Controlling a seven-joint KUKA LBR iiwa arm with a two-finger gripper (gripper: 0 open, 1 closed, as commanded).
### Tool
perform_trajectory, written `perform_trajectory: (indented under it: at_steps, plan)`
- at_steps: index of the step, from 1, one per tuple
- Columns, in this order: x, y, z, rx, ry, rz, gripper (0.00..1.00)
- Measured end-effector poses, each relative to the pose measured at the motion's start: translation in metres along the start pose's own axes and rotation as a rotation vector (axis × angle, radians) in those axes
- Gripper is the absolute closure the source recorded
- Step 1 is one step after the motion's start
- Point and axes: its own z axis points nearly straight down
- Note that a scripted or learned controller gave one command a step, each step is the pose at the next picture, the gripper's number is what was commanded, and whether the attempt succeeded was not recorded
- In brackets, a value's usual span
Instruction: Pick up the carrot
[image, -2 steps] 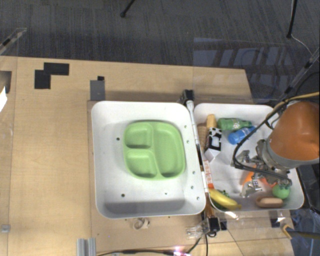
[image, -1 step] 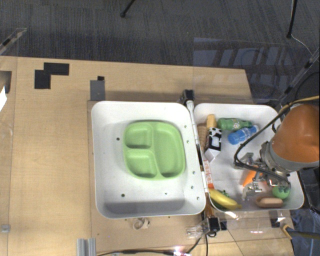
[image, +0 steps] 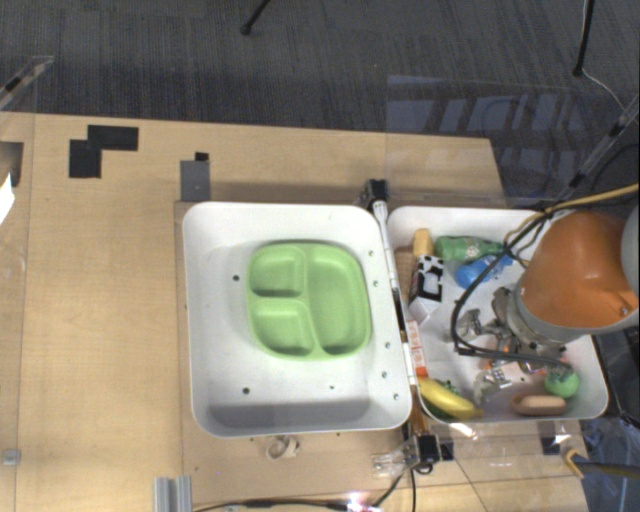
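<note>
A small orange-tan piece that looks like the carrot (image: 422, 243) lies at the far left corner of the right bin (image: 598, 392), close to the divider. My gripper (image: 492, 352) hangs low over the middle of that bin, under the orange wrist band (image: 578, 272). It is well to the right of and nearer than the carrot. Cables and the wrist hide most of the gripper, and I see nothing clearly held in it.
The right bin also holds a green bottle (image: 466, 247), a blue object (image: 480, 270), a black-and-white block (image: 430, 279), a banana (image: 447, 400), a brown sausage (image: 540, 404) and a green ball (image: 562, 381). A green divided plate (image: 305, 300) sits in the left bin (image: 215, 400).
</note>
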Motion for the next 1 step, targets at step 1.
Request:
perform_trajectory:
  at_steps: [1]
  plan:
    - [-0.0197, -0.0701, 0.002, -0.002, 0.002, -0.404, 0.0]
